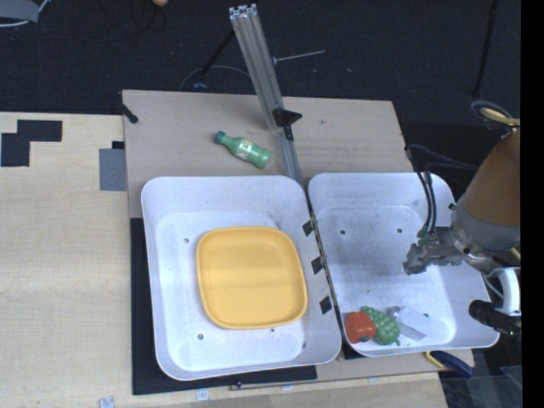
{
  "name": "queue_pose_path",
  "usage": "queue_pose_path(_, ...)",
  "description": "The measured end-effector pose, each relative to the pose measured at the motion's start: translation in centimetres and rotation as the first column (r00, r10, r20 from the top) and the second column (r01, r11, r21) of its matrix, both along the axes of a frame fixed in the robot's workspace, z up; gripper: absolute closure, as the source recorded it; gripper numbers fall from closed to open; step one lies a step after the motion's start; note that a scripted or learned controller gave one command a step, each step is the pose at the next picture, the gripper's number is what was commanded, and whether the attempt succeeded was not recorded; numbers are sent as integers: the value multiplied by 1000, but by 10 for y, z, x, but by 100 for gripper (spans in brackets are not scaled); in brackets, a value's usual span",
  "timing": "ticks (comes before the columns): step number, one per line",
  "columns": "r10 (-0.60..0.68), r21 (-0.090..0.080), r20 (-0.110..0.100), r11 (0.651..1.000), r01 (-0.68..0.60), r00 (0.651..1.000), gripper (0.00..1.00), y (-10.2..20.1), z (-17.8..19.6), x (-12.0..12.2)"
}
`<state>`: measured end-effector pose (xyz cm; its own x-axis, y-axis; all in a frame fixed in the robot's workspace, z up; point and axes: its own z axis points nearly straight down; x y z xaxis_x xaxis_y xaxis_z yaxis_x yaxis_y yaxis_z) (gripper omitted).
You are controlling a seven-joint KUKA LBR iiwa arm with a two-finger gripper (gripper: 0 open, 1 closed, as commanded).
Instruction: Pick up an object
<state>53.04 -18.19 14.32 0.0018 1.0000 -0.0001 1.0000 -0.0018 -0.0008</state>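
- Over at the right bin [442,195], gripper [420,258] reaching in from the right side, low above the bin's floor near its right wall; impossible to tell how it stands, too dark and small to read, with nothing visibly clamped.
- Below the gripper and a little left, in the right bin's front corner: a red object [359,326] touching a green object [384,325], with a pale flat piece [415,325] just beside them on the right.
- Far left of the gripper, in the left bin [166,228]: a yellow square plate [251,276] lying flat at mid floor.
- Up and left of the gripper, outside both bins on the table [348,130]: a green bottle [243,149] lying on its side.
- Near that bottle, a metal rail [260,62] slanting up from the table's back.
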Motion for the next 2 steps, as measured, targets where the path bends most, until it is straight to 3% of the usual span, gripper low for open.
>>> queue_pose_path(2,1,-1,5,1000,-1,1000,100,-9,107,5)
